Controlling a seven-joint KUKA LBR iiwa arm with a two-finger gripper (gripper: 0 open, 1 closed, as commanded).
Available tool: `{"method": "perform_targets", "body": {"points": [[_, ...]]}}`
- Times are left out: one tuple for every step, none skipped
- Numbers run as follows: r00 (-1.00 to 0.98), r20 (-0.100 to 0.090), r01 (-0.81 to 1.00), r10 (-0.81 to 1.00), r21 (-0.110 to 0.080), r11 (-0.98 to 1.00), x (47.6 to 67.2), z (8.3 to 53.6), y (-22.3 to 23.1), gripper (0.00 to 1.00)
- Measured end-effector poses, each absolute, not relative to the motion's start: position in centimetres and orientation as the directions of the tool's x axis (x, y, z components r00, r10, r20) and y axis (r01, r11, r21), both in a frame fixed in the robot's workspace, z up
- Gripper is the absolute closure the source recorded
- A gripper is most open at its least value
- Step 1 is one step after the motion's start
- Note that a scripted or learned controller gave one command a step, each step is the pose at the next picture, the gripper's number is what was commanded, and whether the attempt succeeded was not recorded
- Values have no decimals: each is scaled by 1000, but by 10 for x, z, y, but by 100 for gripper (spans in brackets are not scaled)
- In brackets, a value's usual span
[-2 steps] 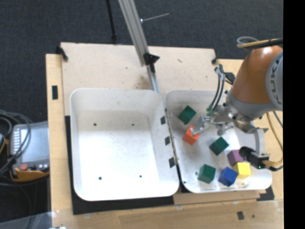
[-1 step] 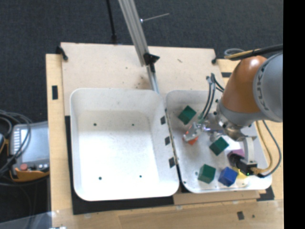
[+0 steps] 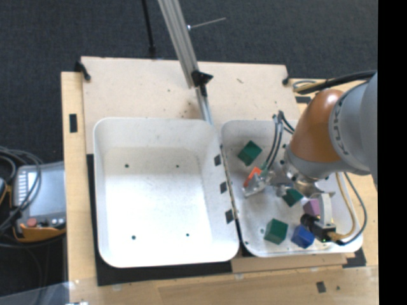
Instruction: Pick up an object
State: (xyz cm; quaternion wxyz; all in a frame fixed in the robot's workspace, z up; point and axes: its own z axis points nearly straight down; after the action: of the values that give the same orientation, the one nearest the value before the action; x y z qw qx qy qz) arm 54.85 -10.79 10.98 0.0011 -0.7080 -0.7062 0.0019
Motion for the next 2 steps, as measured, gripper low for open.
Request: {"method": "perform_targets", "body": {"points": [[10,0,1000,1000,5,-10,551,123,-108,100],[9,-2,1000,1000,7,-9,556,180,-119,100]]}}
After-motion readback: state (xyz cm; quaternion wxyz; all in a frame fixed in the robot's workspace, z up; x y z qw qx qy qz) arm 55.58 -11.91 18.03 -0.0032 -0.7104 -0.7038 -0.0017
